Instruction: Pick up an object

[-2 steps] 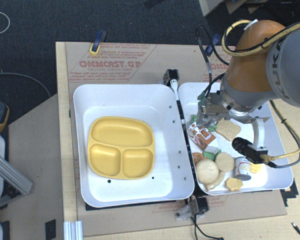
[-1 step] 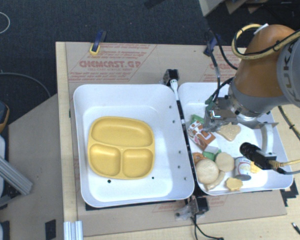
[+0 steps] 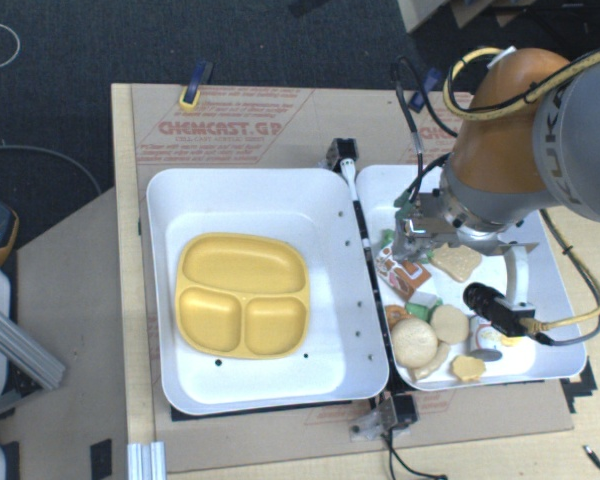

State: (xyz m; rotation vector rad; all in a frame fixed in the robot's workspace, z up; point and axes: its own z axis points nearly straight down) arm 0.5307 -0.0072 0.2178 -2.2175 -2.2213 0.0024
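Oddly, gripper (image 3: 417, 230) state unreadable above the right bin (image 3: 550, 363) of rounded, pale foods.

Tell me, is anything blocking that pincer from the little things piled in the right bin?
Nothing visible does. The pincer hangs directly above the small objects in the right bin, and the arm's own wrist hides its tips.

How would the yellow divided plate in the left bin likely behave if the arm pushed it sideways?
The yellow divided plate lies flat and wide in the left bin, so it would probably slide, not tip or roll. Its moulded, glossy look suggests stiff, fairly light plastic. The low rim may give the jaws little to grip.
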